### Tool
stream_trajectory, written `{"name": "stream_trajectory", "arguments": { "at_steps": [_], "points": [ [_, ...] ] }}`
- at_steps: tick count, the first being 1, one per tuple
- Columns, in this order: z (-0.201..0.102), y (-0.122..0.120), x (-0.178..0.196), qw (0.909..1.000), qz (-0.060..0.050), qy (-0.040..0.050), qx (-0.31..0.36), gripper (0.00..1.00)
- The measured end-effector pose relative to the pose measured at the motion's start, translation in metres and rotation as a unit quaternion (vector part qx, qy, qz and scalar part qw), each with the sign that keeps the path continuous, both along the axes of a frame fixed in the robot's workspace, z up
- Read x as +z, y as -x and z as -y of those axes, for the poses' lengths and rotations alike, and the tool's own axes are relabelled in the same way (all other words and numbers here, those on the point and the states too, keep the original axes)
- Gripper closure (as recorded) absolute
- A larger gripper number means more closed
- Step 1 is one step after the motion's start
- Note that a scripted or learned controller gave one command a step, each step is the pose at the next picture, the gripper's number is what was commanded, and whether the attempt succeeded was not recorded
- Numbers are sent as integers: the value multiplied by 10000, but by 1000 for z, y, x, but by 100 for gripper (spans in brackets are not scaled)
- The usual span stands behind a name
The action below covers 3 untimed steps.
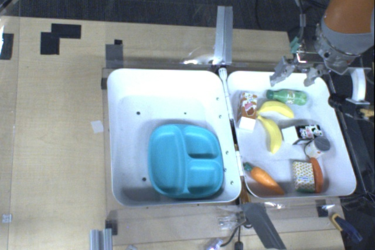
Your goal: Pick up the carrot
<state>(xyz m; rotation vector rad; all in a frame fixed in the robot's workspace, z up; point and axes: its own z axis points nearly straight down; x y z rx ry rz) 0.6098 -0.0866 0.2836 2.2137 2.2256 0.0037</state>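
where bin corner curves, smooth tapered carrot [263, 178], w/ green tip

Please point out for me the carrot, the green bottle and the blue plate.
carrot [265, 179]: camera view, middle of its orange body.
green bottle [288, 96]: camera view, middle of its side.
blue plate [166, 178]: camera view, bare floor of its large compartment.

Gripper [296, 72] open, empty, above right bin [345, 149] far edge, near green bottle [286, 96]. Carrot [263, 178] at near-left corner, well apart. Blue tray [186, 160] in left bin [126, 143].
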Motion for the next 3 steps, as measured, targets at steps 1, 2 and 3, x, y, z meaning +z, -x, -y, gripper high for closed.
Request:
{"name": "stream_trajectory", "arguments": {
  "at_steps": [1,2,3],
  "points": [
    [64,60,-135,9985,-11,-1,-542,0],
    [48,118,-193,9989,61,27,465,0],
    [47,116,-181,9988,91,20,479,100]
  ]
}}
